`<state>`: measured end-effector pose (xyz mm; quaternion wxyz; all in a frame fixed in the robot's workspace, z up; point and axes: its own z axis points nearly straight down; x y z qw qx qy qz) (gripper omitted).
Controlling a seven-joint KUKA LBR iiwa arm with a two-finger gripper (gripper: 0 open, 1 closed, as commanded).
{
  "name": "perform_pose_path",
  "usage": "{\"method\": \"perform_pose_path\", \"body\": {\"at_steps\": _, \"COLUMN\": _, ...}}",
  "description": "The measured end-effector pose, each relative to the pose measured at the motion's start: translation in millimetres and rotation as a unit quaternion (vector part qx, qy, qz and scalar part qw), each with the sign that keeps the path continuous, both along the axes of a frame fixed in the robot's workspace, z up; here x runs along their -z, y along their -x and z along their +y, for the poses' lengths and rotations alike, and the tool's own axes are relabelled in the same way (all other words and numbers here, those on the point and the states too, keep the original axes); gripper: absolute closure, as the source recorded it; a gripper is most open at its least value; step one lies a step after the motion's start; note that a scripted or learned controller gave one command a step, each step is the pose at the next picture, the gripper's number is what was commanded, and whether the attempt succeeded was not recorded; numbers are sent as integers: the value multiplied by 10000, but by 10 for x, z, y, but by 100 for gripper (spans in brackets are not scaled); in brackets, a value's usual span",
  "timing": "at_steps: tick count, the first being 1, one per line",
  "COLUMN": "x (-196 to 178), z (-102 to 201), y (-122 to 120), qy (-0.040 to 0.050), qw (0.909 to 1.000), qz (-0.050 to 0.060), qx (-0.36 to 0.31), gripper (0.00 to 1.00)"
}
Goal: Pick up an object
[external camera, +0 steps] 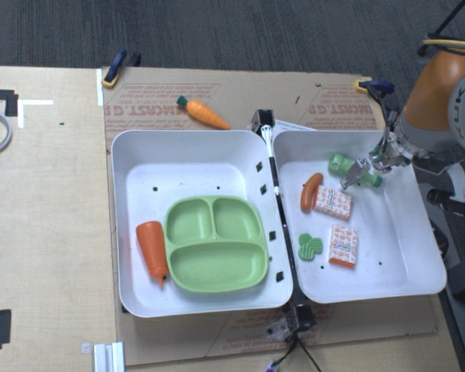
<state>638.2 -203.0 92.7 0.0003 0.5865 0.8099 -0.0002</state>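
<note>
1. The gripper (358, 173) sits low in the right-hand shallow white plastic bin (418, 242), just beside the small green plastic cup-like toy (342, 163) lying near that bin's far wall; that toy looks like the target.
2. To do the grasp well, I judge the fingertips should straddle the green toy squarely before closing, since it lies on its side and could roll away toward the bin's far wall.
3. The orange-red sausage-shaped toy (311, 191) and the pink-and-white patterned carton (332, 202) lie nearer the front of the bin than the green toy, close enough that a skewed descent might nudge them.
4. Whether the fingers are spread or pressed together, I cannot tell: they are small and blurred against the green toy. They appear to touch or overlap its right end, but nothing is clearly pinched between them.
5. I would not count the toy as held yet.
</note>
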Motion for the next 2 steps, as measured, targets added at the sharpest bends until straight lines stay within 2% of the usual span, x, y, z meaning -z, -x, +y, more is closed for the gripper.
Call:
{"method": "perform_pose_path", "body": {"at_steps": 1, "x": -98, "z": -5, "y": 8, "qy": -1, "qw": 10000, "qz": 19, "qx": 10, "gripper": 100}}
{"method": "perform_pose_path", "body": {"at_steps": 2, "x": -806, "z": 804, "y": -209, "qy": 1, "qw": 9978, "qz": -1, "qx": 659, "gripper": 100}}
